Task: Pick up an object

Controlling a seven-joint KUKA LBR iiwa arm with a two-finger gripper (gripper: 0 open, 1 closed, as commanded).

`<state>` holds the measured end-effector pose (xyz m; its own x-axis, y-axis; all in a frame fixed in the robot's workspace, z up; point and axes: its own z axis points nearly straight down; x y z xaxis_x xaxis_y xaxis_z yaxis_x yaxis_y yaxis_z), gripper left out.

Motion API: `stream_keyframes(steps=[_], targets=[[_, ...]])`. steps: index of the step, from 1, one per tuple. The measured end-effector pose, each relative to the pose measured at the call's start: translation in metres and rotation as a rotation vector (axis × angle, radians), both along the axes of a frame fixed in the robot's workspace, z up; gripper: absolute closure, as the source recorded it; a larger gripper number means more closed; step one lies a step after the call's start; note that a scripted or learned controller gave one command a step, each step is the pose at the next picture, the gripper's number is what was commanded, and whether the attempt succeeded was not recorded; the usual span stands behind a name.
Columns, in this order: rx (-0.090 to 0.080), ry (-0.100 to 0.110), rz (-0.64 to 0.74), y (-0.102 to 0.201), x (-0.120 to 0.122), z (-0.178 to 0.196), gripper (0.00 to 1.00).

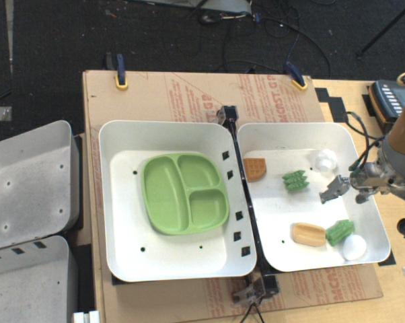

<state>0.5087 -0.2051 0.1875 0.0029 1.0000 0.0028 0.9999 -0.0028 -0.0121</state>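
You have nothing lifted yet: the gripper [334, 190] hangs over the right white bin [276, 140] with its fingers spread and grasping nothing, while the tan oval block [308, 234] and green leafy toy [339, 231] lie on the bin floor below.

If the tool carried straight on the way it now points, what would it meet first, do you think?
The tool points left and slightly downward over the right bin. Going straight on, it would probably meet the bin's white floor between the green toy and the tan block. Its height is unclear, so this is a guess.
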Motion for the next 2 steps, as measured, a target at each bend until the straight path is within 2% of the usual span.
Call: stream_keyframes(steps=[1,2], targets=[[-0.003,-0.011,0.003,0.000,0.003,0.006,0.00],[-0.002,-0.008,0.002,-0.002,0.003,-0.038,0.00]])
